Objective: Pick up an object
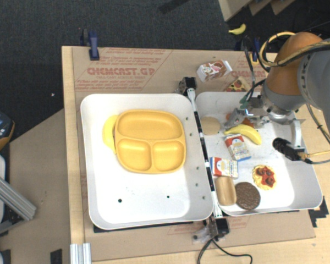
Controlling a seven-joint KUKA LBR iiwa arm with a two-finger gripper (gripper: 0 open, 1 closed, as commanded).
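Grey two-finger gripper point(243, 114) low in right white bin point(302, 194), far end; finger state — cannot tell (wrist blocks it). Yellow plastic banana point(245, 132) lies just beside it, toward the near side — long axis roughly across the bin.

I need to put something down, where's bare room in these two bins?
Left bin: bare floor along the near edge, below the yellow tray, and a strip on its left. Right bin: crowded with toy food; the gripper sits over the banana.
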